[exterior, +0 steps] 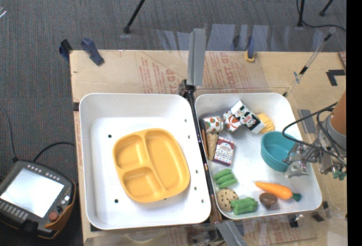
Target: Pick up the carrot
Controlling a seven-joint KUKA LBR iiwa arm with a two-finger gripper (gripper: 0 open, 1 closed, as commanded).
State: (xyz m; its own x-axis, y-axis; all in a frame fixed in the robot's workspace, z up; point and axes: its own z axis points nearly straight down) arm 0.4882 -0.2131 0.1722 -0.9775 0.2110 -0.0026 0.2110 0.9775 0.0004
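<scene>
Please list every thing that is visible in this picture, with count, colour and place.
left bin: 1, white, left on bench
right bin: 1, white, right on bench
plate: 1, yellow, three compartments, in left bin
carrot: 1, orange, right bin, near front edge
bowl: 1, teal, right bin, right side
cookie: 1, tan, right bin, front left
green vegetables: 2, green, right bin, front left
cartons: several, mixed colours, right bin, back
pendant: 1, black, floor at left
gripper: 1, metal, beside bowl, above carrot
</scene>
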